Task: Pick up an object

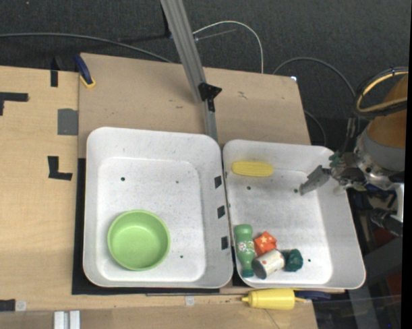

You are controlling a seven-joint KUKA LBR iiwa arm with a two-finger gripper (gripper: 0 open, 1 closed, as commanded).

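Note:
The right bin (339, 219) holds several small objects. A flat yellow piece (252, 169) lies near its far wall. In the near left corner sit a green bottle (243, 246), an orange-red block (265, 242), a white and grey can (269, 263) and a dark green piece (294, 260), packed close together. My gripper (312, 181) hangs over the bin's far right part, above bare floor, with nothing seen in it. It is well apart from the cluster and to the right of the yellow piece.
The left bin (152, 158) holds a light green bowl (138, 240) in its near left corner. A yellow bottle (273, 299) lies on the bench just outside the right bin's near wall. A grey pole (190, 48) slants over the far side.

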